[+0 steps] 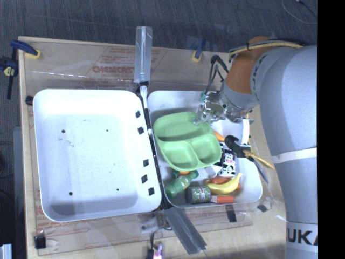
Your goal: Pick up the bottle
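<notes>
A small green bottle lies on its side at the near left of the right bin, just below a green divided plate. My gripper hangs over the plate's far right rim, well away from the bottle, at the far side of the bin. Nothing shows in its grasp. The grey arm with its orange band reaches in from the right.
Beside the bottle lie a dark jar with a green label, a banana, an orange carrot and a small black-and-white carton. The left bin stands next to the right one. Blue clamps grip the bench's far left edge.
</notes>
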Robot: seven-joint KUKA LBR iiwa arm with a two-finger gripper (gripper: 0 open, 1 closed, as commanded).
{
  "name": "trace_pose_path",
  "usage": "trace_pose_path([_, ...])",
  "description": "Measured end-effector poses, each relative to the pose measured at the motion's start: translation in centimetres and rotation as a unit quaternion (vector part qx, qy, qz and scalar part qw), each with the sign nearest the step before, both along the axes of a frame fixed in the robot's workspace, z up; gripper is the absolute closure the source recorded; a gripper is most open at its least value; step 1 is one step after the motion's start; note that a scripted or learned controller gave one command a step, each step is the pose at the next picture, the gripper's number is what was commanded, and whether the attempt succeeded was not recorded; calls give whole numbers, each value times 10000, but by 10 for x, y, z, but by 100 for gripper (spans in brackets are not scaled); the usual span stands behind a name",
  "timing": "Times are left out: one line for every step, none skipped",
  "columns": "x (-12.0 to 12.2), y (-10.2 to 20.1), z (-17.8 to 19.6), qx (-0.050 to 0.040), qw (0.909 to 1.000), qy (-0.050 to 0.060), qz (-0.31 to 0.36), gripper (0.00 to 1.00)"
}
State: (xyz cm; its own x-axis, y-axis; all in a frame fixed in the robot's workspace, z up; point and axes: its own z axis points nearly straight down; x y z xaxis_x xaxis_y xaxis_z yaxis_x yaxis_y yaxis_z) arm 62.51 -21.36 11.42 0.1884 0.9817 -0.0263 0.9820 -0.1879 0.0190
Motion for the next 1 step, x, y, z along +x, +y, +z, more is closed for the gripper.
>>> trace_pose_path([-18, 36, 93, -57, 9932, -64, -1158, 100])
